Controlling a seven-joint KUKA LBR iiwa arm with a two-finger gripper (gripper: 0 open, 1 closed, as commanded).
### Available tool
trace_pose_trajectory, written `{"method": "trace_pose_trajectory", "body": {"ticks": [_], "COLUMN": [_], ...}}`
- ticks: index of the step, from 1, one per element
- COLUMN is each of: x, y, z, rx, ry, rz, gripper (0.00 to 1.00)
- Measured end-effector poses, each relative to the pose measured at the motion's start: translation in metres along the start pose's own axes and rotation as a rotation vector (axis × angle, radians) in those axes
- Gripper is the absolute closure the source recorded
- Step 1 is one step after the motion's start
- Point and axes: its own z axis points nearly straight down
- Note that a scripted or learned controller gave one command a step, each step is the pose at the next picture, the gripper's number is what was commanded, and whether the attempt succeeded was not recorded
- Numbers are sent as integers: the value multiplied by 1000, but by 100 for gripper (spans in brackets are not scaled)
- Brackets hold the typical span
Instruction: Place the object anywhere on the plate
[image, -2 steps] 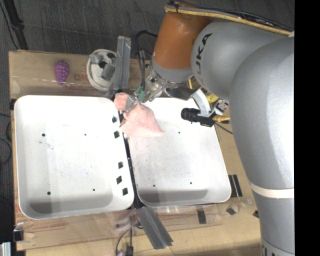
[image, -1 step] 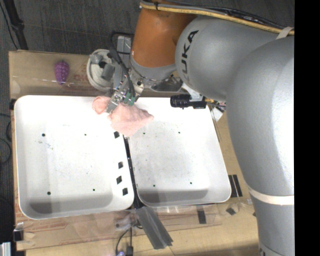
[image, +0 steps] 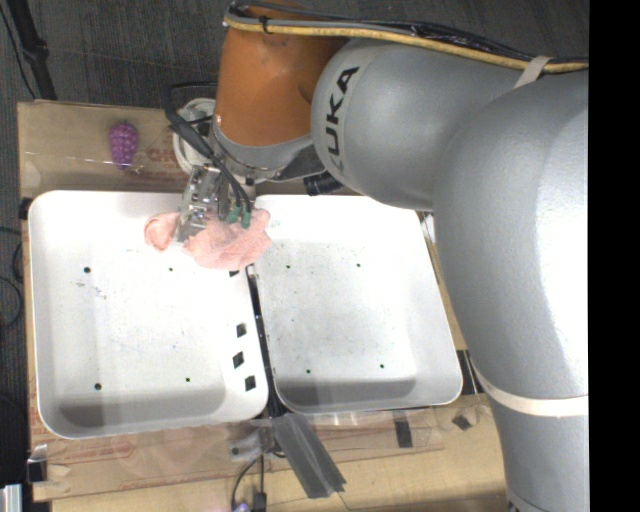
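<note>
Pink plate (image: 232, 243): flat, at far edge of left bin (image: 60, 300), lapping the divider; partly hidden by hand.

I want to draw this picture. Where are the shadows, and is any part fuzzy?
In the camera view, soft grey shadows lie along the near edge of the left bin and right bin; the big grey arm looks a little soft; the pink thing under the gripper is blurry.
</note>
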Motion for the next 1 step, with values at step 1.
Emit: {"method": "trace_pose_trajectory", "body": {"ticks": [1], "x": [11], "y": [49], "z": [-5], "rx": [-2], "ry": [-5], "rz": [-185], "gripper": [100]}}
